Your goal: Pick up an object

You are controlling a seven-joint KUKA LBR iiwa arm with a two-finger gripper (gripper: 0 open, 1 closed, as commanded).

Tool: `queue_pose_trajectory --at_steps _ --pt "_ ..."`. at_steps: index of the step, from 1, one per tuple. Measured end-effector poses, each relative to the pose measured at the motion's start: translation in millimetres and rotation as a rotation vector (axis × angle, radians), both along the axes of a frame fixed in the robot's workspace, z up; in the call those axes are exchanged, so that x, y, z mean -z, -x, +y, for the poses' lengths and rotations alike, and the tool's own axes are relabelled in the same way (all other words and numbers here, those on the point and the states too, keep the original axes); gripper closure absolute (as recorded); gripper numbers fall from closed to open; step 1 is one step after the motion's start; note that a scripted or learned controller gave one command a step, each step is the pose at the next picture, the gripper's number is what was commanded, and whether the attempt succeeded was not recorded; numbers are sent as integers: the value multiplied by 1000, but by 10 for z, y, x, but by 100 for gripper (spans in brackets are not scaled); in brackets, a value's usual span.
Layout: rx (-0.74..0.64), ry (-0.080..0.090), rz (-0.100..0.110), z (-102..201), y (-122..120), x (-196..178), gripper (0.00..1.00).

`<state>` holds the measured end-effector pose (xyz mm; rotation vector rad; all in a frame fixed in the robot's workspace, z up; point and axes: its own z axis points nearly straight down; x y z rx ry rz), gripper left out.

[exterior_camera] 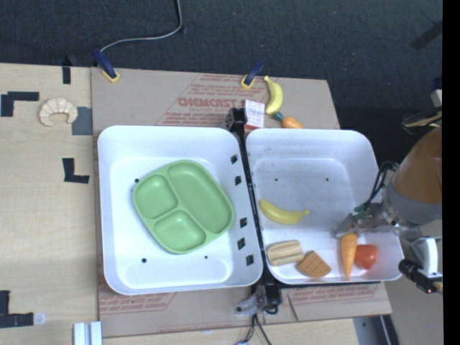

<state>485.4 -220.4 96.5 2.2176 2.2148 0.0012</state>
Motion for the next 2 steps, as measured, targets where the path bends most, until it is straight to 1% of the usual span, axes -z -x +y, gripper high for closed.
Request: queue_pose_trajectory --at_steps 1,2 --pt "-5 -8 6 1139 -372 84 100" --pt "-3 -7 6 1127 -372 79 0"
